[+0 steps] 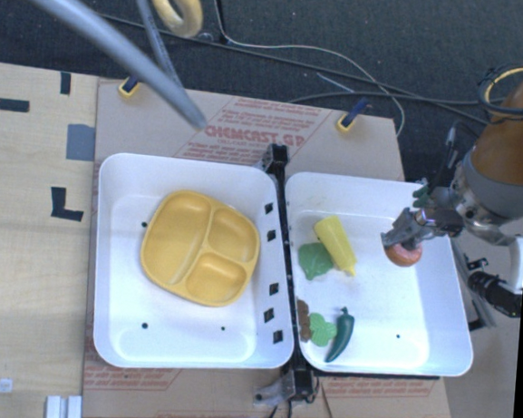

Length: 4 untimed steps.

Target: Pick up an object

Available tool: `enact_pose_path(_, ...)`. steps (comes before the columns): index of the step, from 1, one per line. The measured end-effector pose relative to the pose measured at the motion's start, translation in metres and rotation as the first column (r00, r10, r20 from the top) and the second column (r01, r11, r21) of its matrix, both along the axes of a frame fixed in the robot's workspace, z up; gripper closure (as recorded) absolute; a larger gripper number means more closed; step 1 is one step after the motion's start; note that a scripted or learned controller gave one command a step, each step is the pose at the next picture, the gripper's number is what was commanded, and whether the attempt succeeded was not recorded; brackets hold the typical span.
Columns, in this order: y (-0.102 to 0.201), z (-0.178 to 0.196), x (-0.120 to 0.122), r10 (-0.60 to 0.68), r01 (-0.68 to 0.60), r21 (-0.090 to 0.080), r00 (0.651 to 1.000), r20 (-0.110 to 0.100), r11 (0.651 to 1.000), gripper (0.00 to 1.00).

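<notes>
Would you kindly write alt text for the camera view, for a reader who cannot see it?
The gripper sits over a small red-orange object in the right bin, which also holds a yellow piece, leafy greens and a green pepper. The left bin holds a yellow divided plate.

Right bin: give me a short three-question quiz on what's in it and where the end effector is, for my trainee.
1. True or false: the yellow divided plate lies in the right bin.
2. Which item lies nearest the end effector? A. green chili pepper B. red-orange round item C. yellow corn-like piece
3. Fill in: the green leafy piece touches the ____ side of the yellow corn-like piece.

Key: 1. False, it lies in the left bin. 2. B; whether it is gripped cannot be told. 3. Left, as the camera sees it.
</notes>
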<state>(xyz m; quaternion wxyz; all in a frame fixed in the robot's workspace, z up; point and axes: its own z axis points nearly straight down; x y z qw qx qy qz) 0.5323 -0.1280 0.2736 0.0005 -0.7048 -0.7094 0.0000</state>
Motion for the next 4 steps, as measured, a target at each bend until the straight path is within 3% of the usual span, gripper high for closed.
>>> enact_pose_path(3, 0.15, -0.007, 0.002, 0.0, 0.0, 0.0, 1.0, -0.002, 1.0, 1.0)
enact_pose_path(4, 0.202, -0.008, -0.009, 0.0, 0.0, 0.0, 1.0, -0.002, 1.0, 1.0)
